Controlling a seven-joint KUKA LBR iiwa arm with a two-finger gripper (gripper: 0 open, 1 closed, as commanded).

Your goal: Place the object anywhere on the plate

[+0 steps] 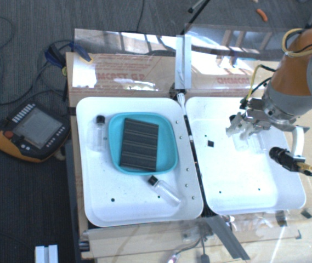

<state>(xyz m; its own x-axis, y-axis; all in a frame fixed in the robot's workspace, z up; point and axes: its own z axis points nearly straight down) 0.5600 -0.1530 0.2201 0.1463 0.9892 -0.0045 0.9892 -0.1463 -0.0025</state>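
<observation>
A teal plate lies in the left bin. A dark ribbed rectangular block rests flat on the plate, near its middle. My gripper hangs over the upper part of the right bin, well to the right of the plate. It is open, with nothing between its fingers. The grey arm with its orange band comes in from the upper right.
Two clear vials with black caps lie in the left bin: one left of the plate, one just below it. A small black speck sits on the right bin's floor. A divider wall separates the bins.
</observation>
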